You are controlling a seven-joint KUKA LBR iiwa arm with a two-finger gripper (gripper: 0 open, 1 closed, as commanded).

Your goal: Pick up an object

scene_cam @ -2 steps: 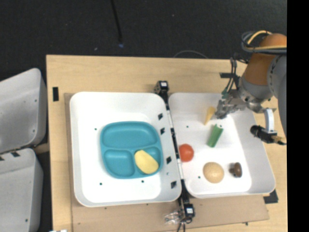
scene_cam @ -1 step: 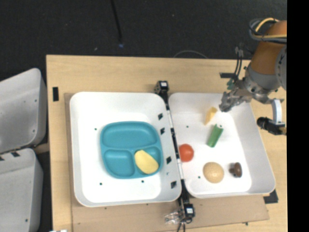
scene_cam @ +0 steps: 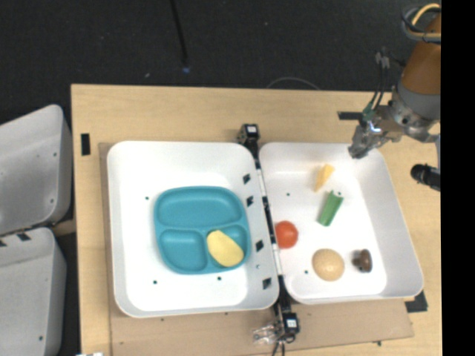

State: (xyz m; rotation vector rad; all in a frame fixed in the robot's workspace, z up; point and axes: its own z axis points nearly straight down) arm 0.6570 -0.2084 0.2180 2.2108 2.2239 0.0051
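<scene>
Five objects in right bin [scene_cam: 386, 191], claw [scene_cam: 359, 150] over its far edge, grip state unclear, seemingly holding nothing

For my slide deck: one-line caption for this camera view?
End effector above right bin's far corner; yellow piece, green cylinder and tomato lie untouched.

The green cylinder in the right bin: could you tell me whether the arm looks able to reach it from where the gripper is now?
Probably yes. The green cylinder lies apart from the yellow piece and the tomato, with bare bin floor around it, and the gripper hangs over the bin's far right corner with nothing between them.
</scene>
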